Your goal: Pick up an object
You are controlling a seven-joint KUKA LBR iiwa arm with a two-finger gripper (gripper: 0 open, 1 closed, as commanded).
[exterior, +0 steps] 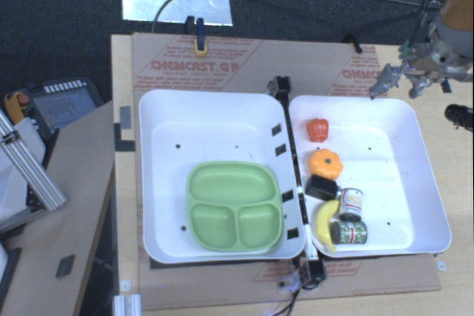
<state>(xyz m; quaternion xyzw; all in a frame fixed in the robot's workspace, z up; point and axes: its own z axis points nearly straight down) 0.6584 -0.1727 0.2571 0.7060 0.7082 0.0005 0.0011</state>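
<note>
The right bin holds several small objects along its left side: a red pepper, an orange pumpkin, a black block, a yellow banana, a small can with a white label and a dark can with a green label. My gripper hangs above the far right corner of that bin, well away from all of them. Its two fingers are spread apart with nothing between them.
The left bin holds a green divided plate. A black divider clip strip runs between the bins. A keypad device and a metal rail sit on the side table to the left.
</note>
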